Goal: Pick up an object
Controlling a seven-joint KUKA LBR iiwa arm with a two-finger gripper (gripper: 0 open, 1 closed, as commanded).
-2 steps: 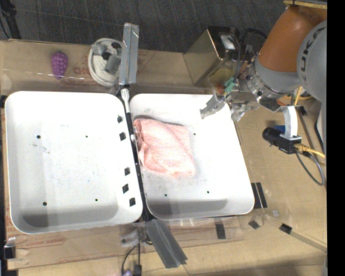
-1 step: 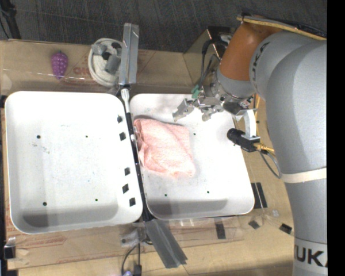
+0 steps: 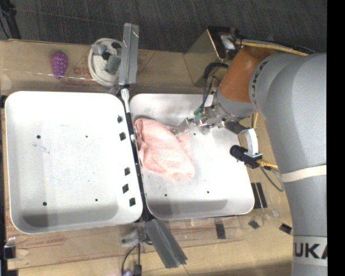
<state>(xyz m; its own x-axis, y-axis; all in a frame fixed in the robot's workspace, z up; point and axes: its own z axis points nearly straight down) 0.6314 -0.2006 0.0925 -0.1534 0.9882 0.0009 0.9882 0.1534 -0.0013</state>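
Cloth (image 3: 164, 149), pink and crumpled, lies against the right bin's (image 3: 230, 203) left wall, long axis slanting down-right, its upper corner just left of my gripper (image 3: 196, 119), whose grip state I cannot tell.

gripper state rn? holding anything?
Gripper: low in the right bin, at the upper right edge of the pink cloth. Open or closed cannot be told, nor whether it holds the cloth.
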